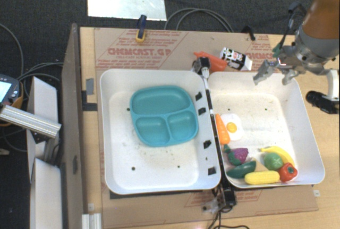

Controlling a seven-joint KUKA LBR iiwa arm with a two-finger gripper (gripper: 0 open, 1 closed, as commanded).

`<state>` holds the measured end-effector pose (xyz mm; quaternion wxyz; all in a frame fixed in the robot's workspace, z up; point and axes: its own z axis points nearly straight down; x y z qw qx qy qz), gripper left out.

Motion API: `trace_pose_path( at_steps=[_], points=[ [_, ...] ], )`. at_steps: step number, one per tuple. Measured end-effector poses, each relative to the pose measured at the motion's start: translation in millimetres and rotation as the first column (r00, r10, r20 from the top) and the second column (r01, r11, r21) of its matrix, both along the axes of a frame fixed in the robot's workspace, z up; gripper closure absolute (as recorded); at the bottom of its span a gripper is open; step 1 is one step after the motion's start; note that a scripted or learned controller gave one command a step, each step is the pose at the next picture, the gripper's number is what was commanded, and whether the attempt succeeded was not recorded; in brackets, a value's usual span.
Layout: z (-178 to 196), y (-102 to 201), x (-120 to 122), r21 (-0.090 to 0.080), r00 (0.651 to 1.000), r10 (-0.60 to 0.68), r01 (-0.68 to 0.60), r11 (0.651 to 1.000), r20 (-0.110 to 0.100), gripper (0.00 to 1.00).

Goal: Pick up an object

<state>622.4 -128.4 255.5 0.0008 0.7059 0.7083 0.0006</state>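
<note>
The right bin [297, 111] holds toy food along its near side: an orange carrot [221, 128], a fried egg [231, 126], a purple eggplant [238, 154], a green cucumber [241, 170], a yellow corn cob [261, 177], a green pepper [273, 160], a yellow banana [282, 153] and a red tomato [288, 171]. My gripper [275, 72] hangs over the bin's far edge, well away from the food. Its two fingers are spread apart with nothing between them.
The left bin [119, 169] carries a teal divided tray [163, 115]. An orange clamp [209, 61] and a small black-and-white box [236, 58] lie on the cardboard behind the bins. Black clips [204, 111] line the seam between the bins. Cables run behind the bench.
</note>
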Motion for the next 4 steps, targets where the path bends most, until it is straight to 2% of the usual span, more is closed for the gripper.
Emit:
trace_pose_path(
  at_steps=[1, 2, 3, 4],
  points=[
    [-110, 5, 48, 0.0, 1.0, 0.004, -0.004, 1.0, 0.002, 0.0],
    [-10, -28, 48, -0.003, 1.0, -0.004, 0.004, 1.0, 0.01, 0.0],
    [-71, -60, 46, -0.001, 1.0, -0.004, 0.004, 1.0, -0.002, 0.0],
    [-83, 5, 47, 0.003, 1.0, 0.006, -0.006, 1.0, -0.001, 0.0]
  ],
)
